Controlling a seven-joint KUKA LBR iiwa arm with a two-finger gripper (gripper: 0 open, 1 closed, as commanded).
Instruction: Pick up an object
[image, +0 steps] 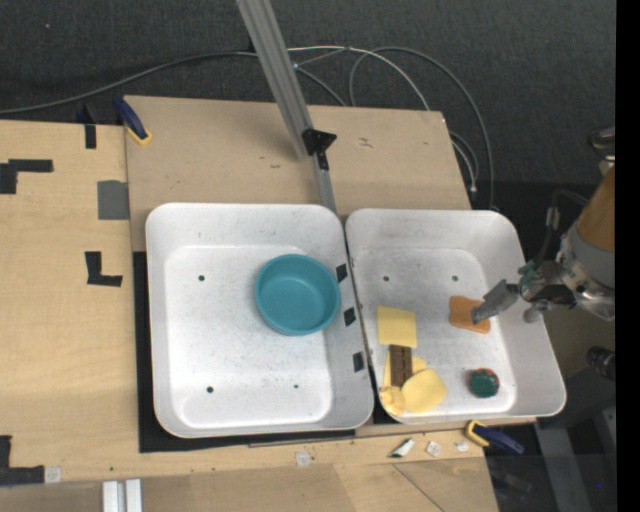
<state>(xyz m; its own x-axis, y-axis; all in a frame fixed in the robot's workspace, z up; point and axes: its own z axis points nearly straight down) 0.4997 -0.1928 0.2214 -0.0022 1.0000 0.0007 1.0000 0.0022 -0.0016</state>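
A robot arm reaches in from the right over the right-hand bin (500, 232), its tool (484, 315) lowered at a slant onto a small orange block (462, 311) near the bin's right wall; whether the tool is apart or together cannot be told from this angle, and nothing shows the block gripped. The likeliest failure from here is a glancing contact: coming in tilted at the block's edge, the tool could push it sideways or pin it against the bin floor rather than enclose it. A green ball (484, 382) nearby would probably roll if nudged. Also in that bin lie a yellow square (396, 326), a brown stick (399, 365) and a yellow lump (420, 391), well clear of the tool. The left bin (190, 225) holds a teal bowl (296, 293). Both speckled white bins sit on a plywood tabletop (60, 200), with cables (420, 70) trailing across dark flooring behind.
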